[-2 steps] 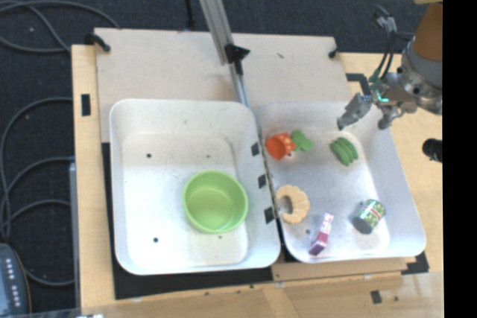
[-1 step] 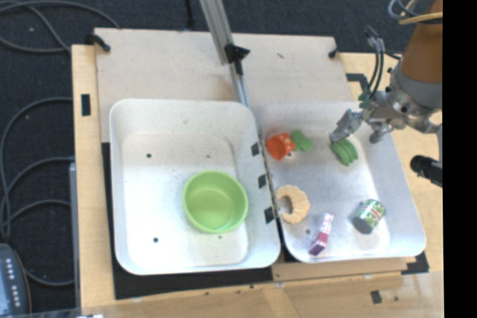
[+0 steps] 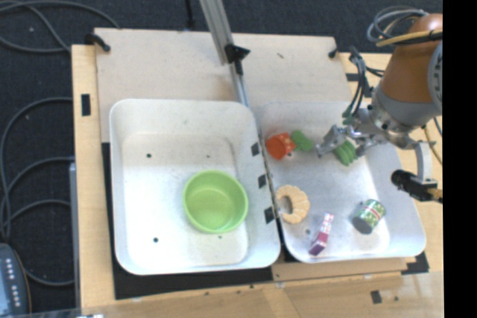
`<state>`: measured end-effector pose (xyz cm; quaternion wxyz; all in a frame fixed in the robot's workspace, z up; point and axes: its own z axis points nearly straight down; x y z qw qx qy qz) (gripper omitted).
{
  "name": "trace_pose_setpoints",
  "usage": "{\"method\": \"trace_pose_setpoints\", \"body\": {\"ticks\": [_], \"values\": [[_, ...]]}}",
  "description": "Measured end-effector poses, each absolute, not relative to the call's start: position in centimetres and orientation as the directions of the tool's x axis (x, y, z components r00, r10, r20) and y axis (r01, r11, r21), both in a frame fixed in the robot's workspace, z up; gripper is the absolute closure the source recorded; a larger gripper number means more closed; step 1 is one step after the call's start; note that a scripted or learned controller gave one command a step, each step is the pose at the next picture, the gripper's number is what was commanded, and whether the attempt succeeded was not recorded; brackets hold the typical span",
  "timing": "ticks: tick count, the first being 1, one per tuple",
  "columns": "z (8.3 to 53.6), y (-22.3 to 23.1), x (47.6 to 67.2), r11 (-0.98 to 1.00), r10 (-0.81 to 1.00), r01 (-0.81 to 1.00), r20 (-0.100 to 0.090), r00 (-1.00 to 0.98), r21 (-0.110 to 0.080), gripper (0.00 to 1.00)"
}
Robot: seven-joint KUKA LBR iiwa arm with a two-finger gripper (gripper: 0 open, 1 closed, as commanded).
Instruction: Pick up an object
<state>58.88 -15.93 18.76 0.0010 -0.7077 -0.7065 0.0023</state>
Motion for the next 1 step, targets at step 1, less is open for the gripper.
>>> {"method": "trace_pose_setpoints", "body": {"ticks": [1], "values": [[14.42,-16.53,58.65,-0.001,1.000,1.000,-0.002,0.001,-0.003,0.00]]}}
